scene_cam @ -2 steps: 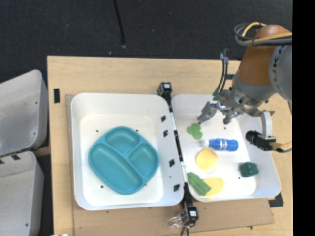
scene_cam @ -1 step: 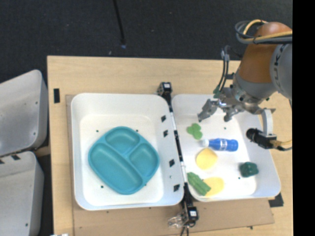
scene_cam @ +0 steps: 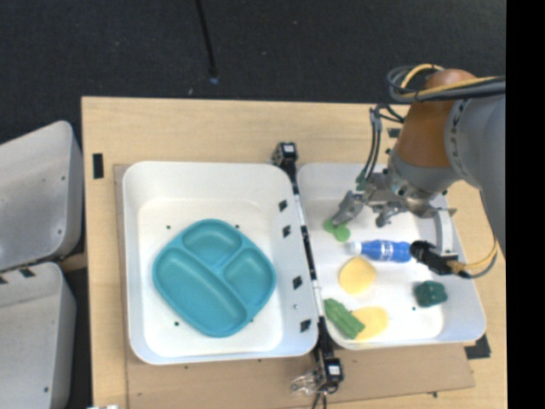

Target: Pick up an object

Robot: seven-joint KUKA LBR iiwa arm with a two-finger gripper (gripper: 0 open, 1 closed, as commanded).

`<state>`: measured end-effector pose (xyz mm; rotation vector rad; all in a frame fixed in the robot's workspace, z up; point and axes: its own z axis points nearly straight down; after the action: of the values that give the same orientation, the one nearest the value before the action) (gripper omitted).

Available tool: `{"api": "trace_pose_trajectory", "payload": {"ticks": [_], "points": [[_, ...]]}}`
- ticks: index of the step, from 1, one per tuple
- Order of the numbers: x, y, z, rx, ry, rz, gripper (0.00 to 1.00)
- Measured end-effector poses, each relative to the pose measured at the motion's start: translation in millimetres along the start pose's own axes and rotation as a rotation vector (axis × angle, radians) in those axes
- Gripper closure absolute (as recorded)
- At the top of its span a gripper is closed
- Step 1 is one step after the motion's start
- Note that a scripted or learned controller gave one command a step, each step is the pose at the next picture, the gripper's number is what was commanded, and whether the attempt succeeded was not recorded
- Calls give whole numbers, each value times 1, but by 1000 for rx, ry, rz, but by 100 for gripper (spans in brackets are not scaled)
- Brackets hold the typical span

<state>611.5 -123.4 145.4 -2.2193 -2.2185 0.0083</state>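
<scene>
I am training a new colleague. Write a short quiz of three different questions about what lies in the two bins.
1. True or false: the teal divided plate lies in the right bin.
2. Which thing lies nearest the gripper? A) small green piece B) dark green block C) teal divided plate
3. Fill in: the blue and white bottle lies just above the yellow ______.

Key: 1. False, it lies in the left bin. 2. A. 3. lump.
</scene>
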Motion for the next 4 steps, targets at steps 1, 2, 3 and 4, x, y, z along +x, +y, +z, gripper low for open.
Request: {"api": "trace_pose_trajectory", "payload": {"ticks": [1, 2, 3, 4], "points": [[-1, 0, 48, -1, 0, 3, 0], [-1, 1, 42, 1, 2, 6, 100], [-5, -1, 4, -3, 2, 5, 100], [-12, -7, -48, -3, 2, 5, 100]]}}
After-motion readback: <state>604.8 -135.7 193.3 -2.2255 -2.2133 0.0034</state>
